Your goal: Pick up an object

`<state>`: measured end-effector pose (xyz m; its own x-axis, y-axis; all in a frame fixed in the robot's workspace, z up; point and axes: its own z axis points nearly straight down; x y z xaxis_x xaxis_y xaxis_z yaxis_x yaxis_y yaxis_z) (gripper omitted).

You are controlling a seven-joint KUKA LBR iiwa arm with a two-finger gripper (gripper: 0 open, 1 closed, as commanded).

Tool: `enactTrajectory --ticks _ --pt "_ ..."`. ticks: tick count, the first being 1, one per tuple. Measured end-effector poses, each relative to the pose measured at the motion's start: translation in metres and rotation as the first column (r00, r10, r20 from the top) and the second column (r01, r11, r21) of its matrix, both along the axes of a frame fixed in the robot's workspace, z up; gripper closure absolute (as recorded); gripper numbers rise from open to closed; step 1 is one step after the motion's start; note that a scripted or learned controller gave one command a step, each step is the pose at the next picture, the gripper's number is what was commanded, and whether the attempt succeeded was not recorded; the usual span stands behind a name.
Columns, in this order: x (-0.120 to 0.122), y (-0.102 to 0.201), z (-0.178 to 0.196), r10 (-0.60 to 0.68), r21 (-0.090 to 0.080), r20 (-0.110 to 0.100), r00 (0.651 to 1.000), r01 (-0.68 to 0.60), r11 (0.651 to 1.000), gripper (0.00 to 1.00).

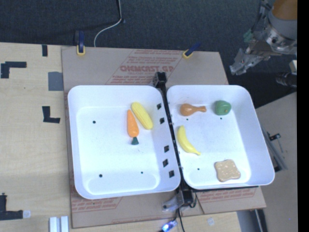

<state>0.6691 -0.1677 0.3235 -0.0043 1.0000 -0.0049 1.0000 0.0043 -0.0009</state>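
Objects sit in both bins, none lifted. Landmark: black divider clips [166,129] between the bins. Left of it, in left bin [87,144]: corn cob [142,115] close to the divider, carrot [132,124] touching the corn's far side, green tip toward the camera. Right of it, in right bin [251,144]: banana [186,141] just beside the divider, drumstick [191,110] near it further back, green round item [222,107] beyond the drumstick, bread slice [227,170] well right, at the near end. Gripper [241,64] is up past the right bin's far right corner, over no bin, holding nothing; finger opening: cannot tell, too blurred.
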Motion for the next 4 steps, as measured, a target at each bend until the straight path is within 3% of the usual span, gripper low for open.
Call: enactTrajectory --ticks 3,4 --pt "0.001 0.001 0.029 0.003 -0.006 0.000 1.000 -0.003 1.000 1.00" --pt "0.000 0.104 0.050 0.006 0.007 0.003 1.000 -0.006 1.000 1.00"
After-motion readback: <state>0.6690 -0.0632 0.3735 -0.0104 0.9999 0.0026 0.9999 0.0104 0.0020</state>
